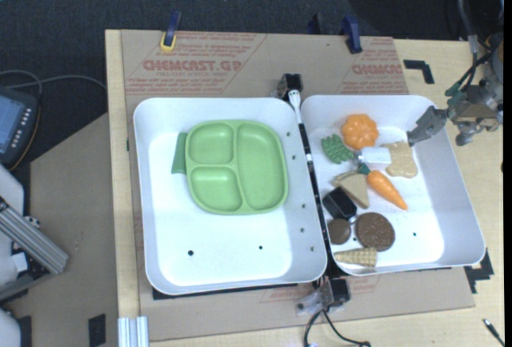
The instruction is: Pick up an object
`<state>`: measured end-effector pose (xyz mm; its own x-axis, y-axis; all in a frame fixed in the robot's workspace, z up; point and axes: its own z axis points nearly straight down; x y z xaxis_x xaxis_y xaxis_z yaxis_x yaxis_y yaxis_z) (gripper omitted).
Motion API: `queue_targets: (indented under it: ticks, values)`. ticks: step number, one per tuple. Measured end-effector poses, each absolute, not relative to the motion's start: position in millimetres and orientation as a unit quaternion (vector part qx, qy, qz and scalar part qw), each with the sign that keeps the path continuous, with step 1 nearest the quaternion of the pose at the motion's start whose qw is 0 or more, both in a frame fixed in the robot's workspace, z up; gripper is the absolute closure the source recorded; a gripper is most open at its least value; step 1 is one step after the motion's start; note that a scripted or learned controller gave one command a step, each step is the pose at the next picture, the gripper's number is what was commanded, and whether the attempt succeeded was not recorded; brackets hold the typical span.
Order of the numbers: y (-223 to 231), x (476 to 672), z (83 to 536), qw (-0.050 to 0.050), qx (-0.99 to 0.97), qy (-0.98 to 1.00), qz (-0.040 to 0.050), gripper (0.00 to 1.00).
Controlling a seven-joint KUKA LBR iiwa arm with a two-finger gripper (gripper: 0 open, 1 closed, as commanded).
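Note:
The right bin (460,209) holds several toy foods. An orange pumpkin (360,129) lies at the back, with a green leafy piece (336,149) beside it. A pale bone-shaped biscuit (401,161) and a carrot (387,189) lie in the middle. Nearer the front are a tan wedge (353,187), a black block (340,203), a round brown cookie (374,231) and a waffle cone (356,258). My gripper (444,132) hangs over the bin's back right part, just right of the biscuit. It is open, fingers spread, with nothing between them.
The left bin (160,217) holds a green divided plate (236,165) towards its back. A black clip (290,86) sits where the two bins meet at the back. Blue and yellow clamps (170,33) hold the cardboard sheet at the bench's far edge.

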<state>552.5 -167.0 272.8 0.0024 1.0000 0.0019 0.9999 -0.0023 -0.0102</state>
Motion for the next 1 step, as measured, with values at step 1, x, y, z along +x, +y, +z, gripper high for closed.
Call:
queue_targets:
  ticks: [1]
  values:
    - [-166.8,554.4,278.5,-0.001,-0.707,-0.707,-0.0001,0.0]
